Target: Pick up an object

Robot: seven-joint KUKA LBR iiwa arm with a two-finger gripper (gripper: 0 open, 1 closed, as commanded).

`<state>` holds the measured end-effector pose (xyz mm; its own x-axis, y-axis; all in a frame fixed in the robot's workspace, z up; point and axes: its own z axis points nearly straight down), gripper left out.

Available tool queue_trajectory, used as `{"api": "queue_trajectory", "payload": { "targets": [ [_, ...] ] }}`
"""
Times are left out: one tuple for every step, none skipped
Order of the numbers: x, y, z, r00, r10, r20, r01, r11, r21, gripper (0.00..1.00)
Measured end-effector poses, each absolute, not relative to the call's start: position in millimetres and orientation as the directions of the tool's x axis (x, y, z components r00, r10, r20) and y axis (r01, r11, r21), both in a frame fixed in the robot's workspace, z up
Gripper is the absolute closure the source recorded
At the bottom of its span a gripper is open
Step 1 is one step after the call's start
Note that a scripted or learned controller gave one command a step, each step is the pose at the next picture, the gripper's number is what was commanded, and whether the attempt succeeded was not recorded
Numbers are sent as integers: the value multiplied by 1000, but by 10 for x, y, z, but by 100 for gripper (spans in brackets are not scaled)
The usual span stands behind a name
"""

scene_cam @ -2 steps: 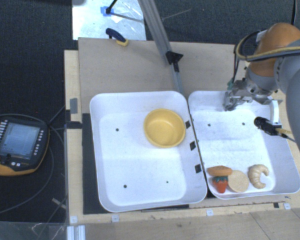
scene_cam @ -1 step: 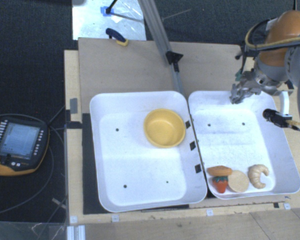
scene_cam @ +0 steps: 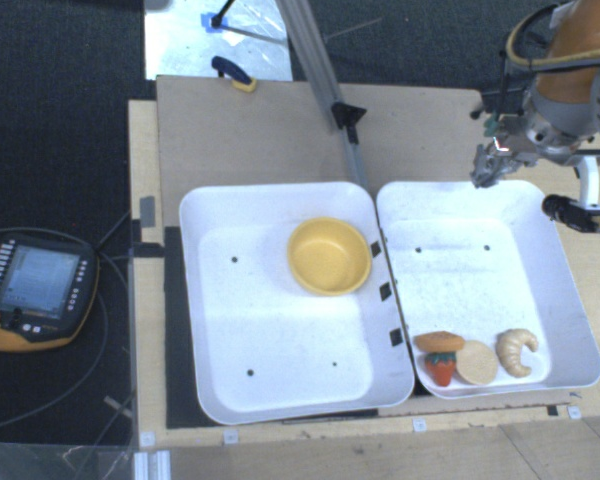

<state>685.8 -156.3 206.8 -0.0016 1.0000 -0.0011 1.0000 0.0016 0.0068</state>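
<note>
A yellow bowl (scene_cam: pixel 329 255) sits in the left bin (scene_cam: pixel 220 368), near its upper right corner. Along the near edge of the right bin (scene_cam: pixel 540 258) lie an orange and red toy food (scene_cam: pixel 440 354), a pale round biscuit (scene_cam: pixel 476 363) and a tan croissant (scene_cam: pixel 517 351). My gripper (scene_cam: pixel 485 172) hangs above the far rim of the right bin, well away from all of these items. Nothing shows between its fingers.
A slanted metal pole (scene_cam: pixel 315 53) with a black clamp (scene_cam: pixel 348 116) crosses the bench behind the bins. A yellow and black clip (scene_cam: pixel 234 74) lies at the bench's far edge. A teach pendant (scene_cam: pixel 35 288) rests on the floor at the left.
</note>
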Motion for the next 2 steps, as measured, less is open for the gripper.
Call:
{"api": "queue_trajectory", "payload": {
  "targets": [
    [6866, -1564, 2492, -1, 1000, -1, 1000, 1, 4, 100],
    [6614, -1073, 2369, -4, 1000, 1, 1000, 4, 0, 100]
  ]
}}
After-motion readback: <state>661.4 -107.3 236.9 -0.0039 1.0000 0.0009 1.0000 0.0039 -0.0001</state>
